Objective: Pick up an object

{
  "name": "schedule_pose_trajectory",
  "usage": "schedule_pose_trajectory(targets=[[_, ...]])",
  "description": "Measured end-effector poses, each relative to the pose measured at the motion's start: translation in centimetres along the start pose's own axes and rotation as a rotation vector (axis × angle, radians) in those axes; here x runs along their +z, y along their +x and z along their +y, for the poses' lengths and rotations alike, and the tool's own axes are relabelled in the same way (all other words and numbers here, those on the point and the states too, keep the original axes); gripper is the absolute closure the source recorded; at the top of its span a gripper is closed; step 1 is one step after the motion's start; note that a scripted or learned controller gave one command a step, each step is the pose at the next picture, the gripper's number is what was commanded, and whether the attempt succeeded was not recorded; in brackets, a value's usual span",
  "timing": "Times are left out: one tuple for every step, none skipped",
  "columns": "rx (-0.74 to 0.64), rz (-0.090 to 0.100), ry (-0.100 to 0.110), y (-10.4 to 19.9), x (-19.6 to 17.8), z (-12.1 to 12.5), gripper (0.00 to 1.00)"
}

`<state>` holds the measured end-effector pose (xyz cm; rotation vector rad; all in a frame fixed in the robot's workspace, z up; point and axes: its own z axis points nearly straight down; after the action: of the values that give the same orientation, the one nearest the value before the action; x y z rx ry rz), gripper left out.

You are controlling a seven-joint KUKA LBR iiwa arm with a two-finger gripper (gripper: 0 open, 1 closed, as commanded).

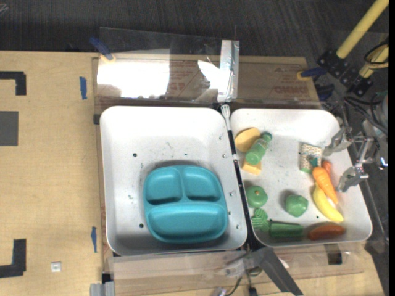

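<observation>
The right bin [290,121] holds several toy foods. A yellow wedge [245,138] and a green bottle [257,152] lie at its left. A small printed packet [308,156], an orange carrot [321,180] and a yellow banana [328,206] lie along its right side. Toward the front are two green round pieces [256,196] [296,204], a dark green cucumber [279,229] and a red piece [326,230]. My gripper [344,161] hangs over the bin's right rim, just right of the packet and carrot, open with nothing between its metal fingers [337,142].
The left bin [123,128] holds a teal divided plate [184,202]. A clear plastic sheet [166,73] stands behind the bins. Cables and a yellow pole [364,23] crowd the far right.
</observation>
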<state>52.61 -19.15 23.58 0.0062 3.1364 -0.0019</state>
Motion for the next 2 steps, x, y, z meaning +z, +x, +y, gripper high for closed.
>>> schedule_pose_trajectory(targets=[[0.026, -0.003, 0.001, -1.1, 13.9, 0.2, 0.0], [0.023, -0.009, 0.003, -1.4, 12.9, 0.3, 1.0]])
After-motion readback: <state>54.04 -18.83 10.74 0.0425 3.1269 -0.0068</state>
